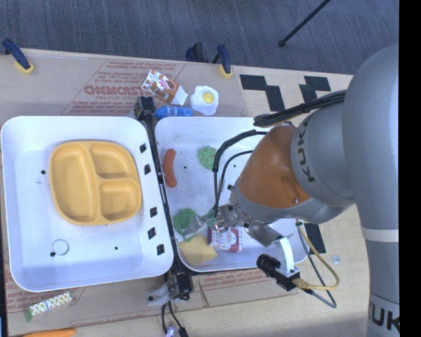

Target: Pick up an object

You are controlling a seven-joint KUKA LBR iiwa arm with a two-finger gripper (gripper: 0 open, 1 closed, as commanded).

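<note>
Altogether we count two white bins: the left bin [14, 188] holds one yellow divided tray [95, 181], the right bin [189, 132] one sausage [170, 167], two green pieces [208, 156] [184, 220], one pale yellow item [196, 250] and one red-and-white packet [226, 239]. Down over that packet's near end sits the gripper [221, 223]; whether its fingers are open or closed, we cannot tell. Beyond the bins lie one fried-egg toy [205, 99] and one snack wrapper [159, 86].
</note>
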